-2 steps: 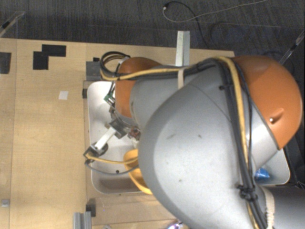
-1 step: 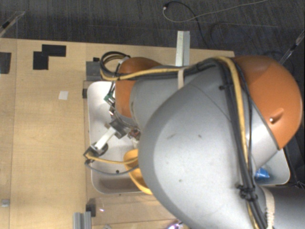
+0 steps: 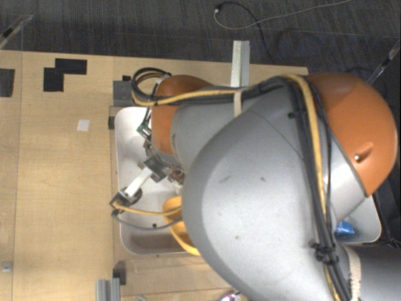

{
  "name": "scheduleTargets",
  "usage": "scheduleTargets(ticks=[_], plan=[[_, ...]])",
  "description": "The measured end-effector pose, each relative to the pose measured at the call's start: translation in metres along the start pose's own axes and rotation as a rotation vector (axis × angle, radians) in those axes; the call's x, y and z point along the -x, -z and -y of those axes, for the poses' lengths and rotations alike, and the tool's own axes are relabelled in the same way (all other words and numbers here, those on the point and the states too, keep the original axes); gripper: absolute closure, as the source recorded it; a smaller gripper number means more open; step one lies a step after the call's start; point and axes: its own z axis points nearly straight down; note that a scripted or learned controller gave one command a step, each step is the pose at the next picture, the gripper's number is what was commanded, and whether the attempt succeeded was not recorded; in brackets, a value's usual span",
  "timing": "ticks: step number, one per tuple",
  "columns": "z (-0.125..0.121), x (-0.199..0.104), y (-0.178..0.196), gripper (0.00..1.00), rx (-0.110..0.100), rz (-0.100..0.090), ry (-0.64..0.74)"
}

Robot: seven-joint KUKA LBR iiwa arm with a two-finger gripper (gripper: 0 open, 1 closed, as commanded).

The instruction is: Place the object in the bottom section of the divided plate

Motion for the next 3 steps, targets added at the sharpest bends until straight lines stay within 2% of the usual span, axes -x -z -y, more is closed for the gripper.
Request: scheduleTargets(ticks=[3], plan=[[0.0000, 0.0000, 0.0000, 0.00, 0.000, 0.000, 0.000]])
